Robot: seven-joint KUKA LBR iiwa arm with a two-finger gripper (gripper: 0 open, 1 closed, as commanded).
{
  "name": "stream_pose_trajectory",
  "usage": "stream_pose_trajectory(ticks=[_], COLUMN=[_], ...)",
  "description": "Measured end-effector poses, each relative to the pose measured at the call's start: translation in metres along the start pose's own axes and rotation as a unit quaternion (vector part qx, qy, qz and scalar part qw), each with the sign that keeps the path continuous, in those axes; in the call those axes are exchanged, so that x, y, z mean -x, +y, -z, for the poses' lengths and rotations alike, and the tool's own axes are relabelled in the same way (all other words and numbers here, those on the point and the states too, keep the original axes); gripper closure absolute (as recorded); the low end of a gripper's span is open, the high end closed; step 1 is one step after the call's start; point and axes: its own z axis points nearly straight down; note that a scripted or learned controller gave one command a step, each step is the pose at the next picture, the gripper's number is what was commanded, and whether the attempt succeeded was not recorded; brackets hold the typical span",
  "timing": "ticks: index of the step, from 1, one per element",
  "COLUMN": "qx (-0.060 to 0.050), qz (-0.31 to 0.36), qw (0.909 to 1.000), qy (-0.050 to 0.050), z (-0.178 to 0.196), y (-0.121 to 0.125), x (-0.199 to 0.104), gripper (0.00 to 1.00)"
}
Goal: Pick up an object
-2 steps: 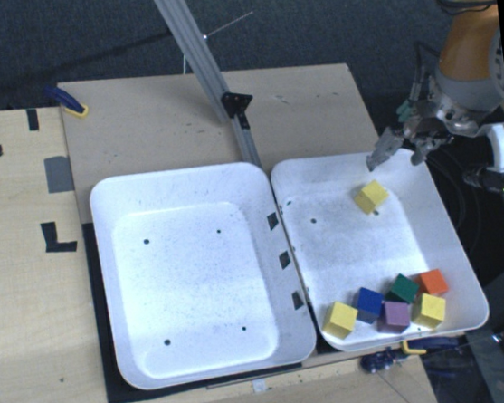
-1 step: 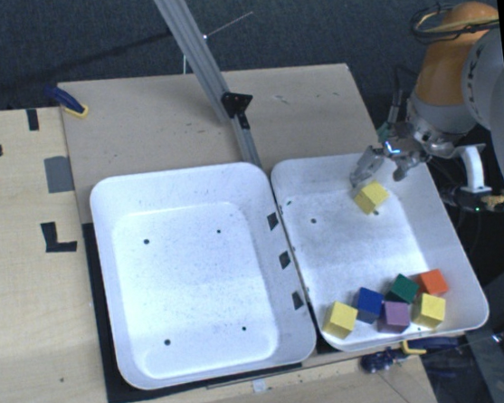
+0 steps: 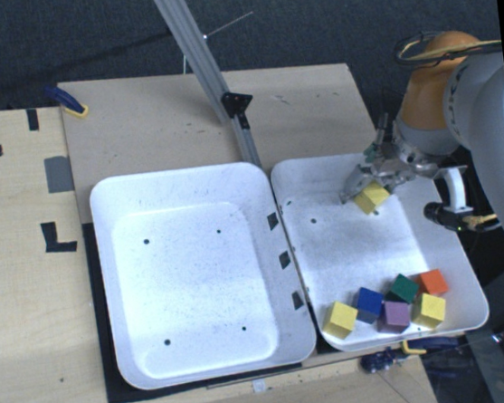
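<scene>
A yellow block [image 3: 373,198] sits between the fingertips of my gripper [image 3: 371,192] over the far part of the right bin [image 3: 348,239]. The gripper reaches in from the right below the orange wrist band [image 3: 426,97] and is shut on this block. The block looks slightly tilted, and I cannot tell whether it rests on the bin floor or hangs just above it. A cluster of loose blocks lies at the near edge of the same bin: yellow [image 3: 341,318], blue [image 3: 368,303], purple [image 3: 396,315], green [image 3: 403,288], orange [image 3: 433,281] and another yellow [image 3: 431,309].
The left bin [image 3: 113,259] stands beside the right one, with black clips [image 3: 284,258] along the shared rim. A slanted metal pole [image 3: 202,56] crosses the bench behind the bins. A blue and yellow tool [image 3: 66,100] lies at the bench's far left.
</scene>
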Motion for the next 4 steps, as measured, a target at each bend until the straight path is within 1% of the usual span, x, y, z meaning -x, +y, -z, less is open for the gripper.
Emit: stream_pose_trajectory(ticks=[1,2,3,4], qx=[0.002,0.004,0.006,0.004], qz=[0.001,-0.001,-0.001,-0.001], qw=[1.0000,1.0000,1.0000,1.0000], qy=[-0.001,0.000,-0.001,0.000], z=[0.013,0.056,0.120,0.136], y=[0.001,0.005,0.004,0.004], x=[0.000,-0.001,-0.003,-0.003], gripper=[1.00,1.00,1.00,1.00])
